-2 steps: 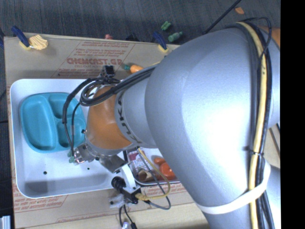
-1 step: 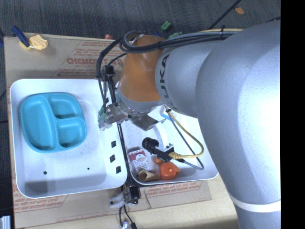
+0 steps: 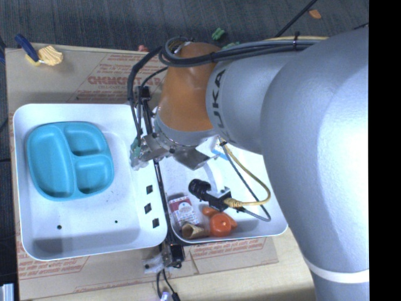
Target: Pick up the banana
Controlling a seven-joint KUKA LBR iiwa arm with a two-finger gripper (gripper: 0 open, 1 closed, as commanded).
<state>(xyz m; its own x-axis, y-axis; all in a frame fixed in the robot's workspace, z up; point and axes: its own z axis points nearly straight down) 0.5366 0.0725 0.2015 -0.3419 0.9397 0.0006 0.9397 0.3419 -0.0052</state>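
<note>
Arm [image 3: 188, 99] reaches in from the right, bulk lying over most of the right bin [image 3: 276, 229]. Its wrist end sits at the wall the two bins share, about mid-length. Jaws: cannot tell whether spread or pressed together; the wrist hides them.

Banana: cannot place it. If it is in the right bin, it is under the arm.

Left bin [image 3: 19, 168] holds a blue divided tray [image 3: 69, 158] at its far-left end. At the near end of the right bin, close together: red-and-white packet [image 3: 182, 209], brown cone-shaped piece [image 3: 193, 231], round orange thing [image 3: 220, 224].

Risks, as judged from here:
- Wrist is right at the shared wall. A straight descent could land on the rim rather than on any object.
- Closing here may catch nothing, or the wrong item.
- The near-end cluster is tight, so a sweep toward it could shove the packet or the orange thing.
- A banana is curved and smooth. An off-centre pinch could let it swivel or slip out on the lift.
</note>
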